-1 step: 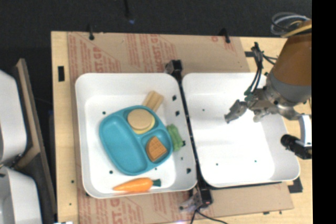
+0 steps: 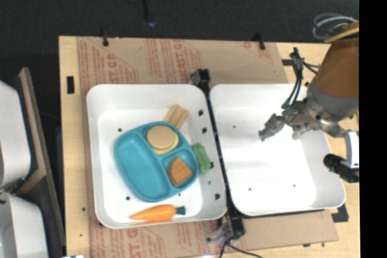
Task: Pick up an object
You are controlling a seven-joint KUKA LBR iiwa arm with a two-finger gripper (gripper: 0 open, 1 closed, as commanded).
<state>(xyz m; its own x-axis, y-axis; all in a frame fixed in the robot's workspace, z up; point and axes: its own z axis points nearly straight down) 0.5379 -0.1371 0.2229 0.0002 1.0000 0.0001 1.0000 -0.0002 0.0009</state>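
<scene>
Claw (image 2: 284, 127) poised over the right bin (image 2: 266, 190), finger state impossible to tell. Across the divider in the left bin (image 2: 103, 130): blue divided tray (image 2: 136, 169) bearing a round biscuit (image 2: 163, 138) and a bread slice (image 2: 180, 171); carrot (image 2: 158, 212) just beside the tray's near edge.

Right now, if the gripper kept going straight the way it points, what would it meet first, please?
Probably the floor of the right bin: the gripper points down and leftward over bare white surface. Depth is unclear.
</scene>
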